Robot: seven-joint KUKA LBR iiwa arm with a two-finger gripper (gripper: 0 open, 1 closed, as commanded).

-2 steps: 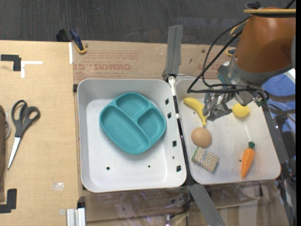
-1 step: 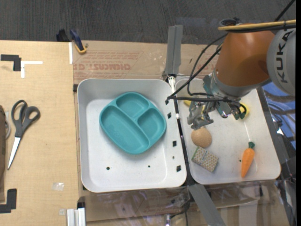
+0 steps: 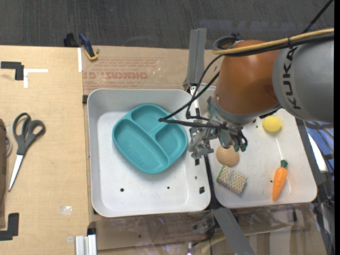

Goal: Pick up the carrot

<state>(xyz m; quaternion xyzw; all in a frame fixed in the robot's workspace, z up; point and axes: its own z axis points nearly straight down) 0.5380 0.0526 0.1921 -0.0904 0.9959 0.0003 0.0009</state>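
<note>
the carrot [image 3: 279,180] lay near-upright, leafy end uppermost, well right of and below the gripper [image 3: 218,141], whose grip state i could not tell.

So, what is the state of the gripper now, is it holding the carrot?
Gripper: cannot be told whether open or closed. It holds no carrot; the orange toy carrot with a green top lies apart in the right white bin.
</note>
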